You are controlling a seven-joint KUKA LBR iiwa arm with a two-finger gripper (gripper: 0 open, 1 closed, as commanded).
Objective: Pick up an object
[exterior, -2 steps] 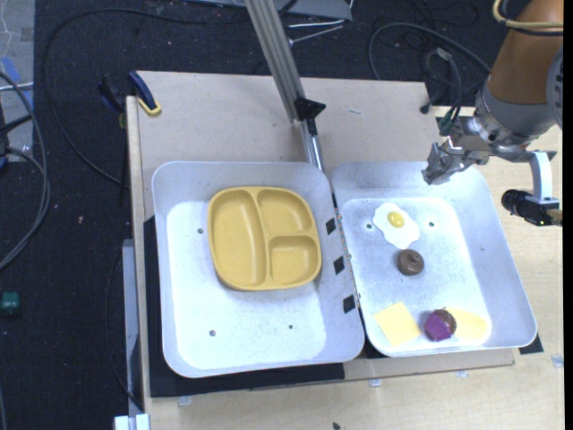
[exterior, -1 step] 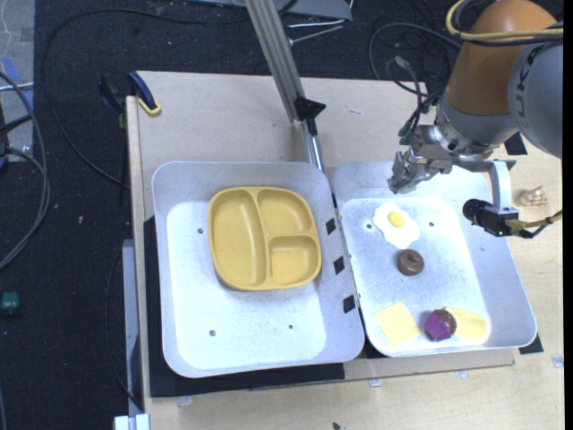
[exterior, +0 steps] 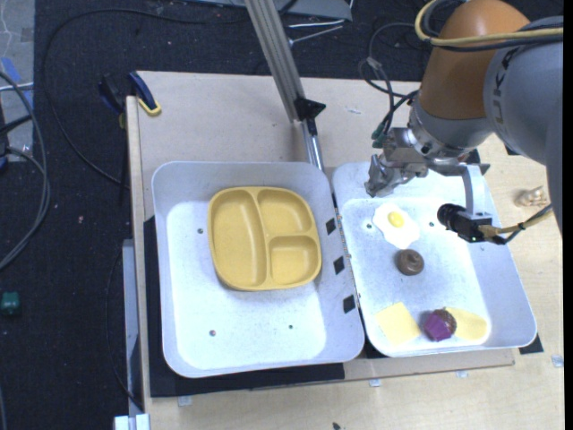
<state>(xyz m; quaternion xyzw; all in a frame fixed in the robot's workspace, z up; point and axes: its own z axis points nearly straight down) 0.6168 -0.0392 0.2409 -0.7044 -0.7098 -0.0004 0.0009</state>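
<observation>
Gripper (exterior: pixel 380 184) hanging over the far-left corner of the right bin (exterior: pixel 510 280), just behind the fried egg (exterior: pixel 396 227). Can't tell how the jaws stand. Nothing visibly held. Brown lump (exterior: pixel 410 262) mid-bin, purple thing (exterior: pixel 438 324) near the front. Yellow tray (exterior: pixel 265 237) in the left bin (exterior: pixel 183 267).

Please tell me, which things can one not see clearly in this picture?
- Gripper in the camera view: too small and dark to judge its fingertips.
- Purple object: too small to identify.
- Yellow piece: partly covered by the purple object.
- Arm: cut off by the right edge.
</observation>
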